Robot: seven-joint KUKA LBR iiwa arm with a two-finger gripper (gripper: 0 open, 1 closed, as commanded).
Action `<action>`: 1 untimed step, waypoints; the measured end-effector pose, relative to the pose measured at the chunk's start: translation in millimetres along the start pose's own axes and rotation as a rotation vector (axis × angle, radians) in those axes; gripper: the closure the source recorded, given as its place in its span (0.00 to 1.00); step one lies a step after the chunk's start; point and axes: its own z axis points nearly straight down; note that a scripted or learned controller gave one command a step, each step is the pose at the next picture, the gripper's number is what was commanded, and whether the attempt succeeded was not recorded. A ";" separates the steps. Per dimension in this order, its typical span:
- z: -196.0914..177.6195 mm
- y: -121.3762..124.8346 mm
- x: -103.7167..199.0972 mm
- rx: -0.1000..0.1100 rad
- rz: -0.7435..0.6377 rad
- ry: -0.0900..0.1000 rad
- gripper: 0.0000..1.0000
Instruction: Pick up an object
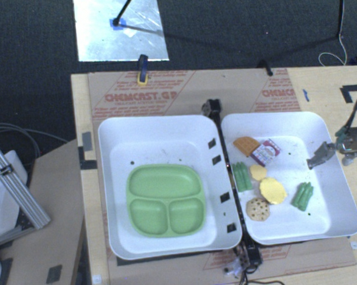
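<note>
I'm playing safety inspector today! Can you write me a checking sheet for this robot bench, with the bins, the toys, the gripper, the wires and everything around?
Surface: brown board under two white bins; left bin, right bin.
Job's things: right bin holds a cookie, yellow disc, orange waffle, purple packet, two green bundles.
Clutter: green divided plate in left bin.
Gripper: gripper over right bin's right side, holding nothing seen.
Cables: black cable on floor.
Surroundings: silver sheet, dark carpet.

green divided plate [166, 199] in left bin [108, 144] | yellow clamp [142, 71] at bench's far edge
</note>
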 end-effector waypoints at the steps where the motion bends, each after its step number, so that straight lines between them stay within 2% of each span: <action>1: 114.2 -14.1 32.7 0.010 0.000 0.005 0.00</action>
